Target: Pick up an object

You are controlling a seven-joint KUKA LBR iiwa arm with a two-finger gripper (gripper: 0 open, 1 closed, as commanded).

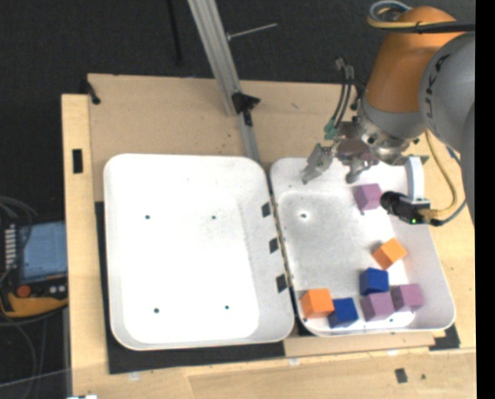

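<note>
1. Bench [148, 119] carried both bins side by side, touching along a hinged-looking middle seam, so either bin lay within one arm's reach.
2. Arm [414, 65] came in from the right, orange band above the wrist, wrist pointed down over the right bin's far end. Part of the dark lettering on the grey link was visible, too cropped to read with confidence.
3. Left bin [185, 248] had only a few dark dots on its floor; probably the drop side.
4. Right bin [314, 248] held every block, so any pick had to happen there.
5. Gripper [335, 165] sat above the right bin's far rim, jaws spread, nothing between them. Judged as a pre-grasp hover.
6. Blocks, all loose on the floor of the right bin:
   - purple block [367, 196], alone, just beside the gripper; likeliest target.
   - orange block [389, 253], tilted, mid-right.
   - blue block [374, 280], touching the near cluster.
   - purple pair [391, 301], near right corner.
   - orange block at near rim [317, 302], with blue one [343, 312] against it.
7. Clustered blocks near the rim looked harder: neighbours and the wall crowd the fingers.
8. No readable labels on bins or blocks.
</note>
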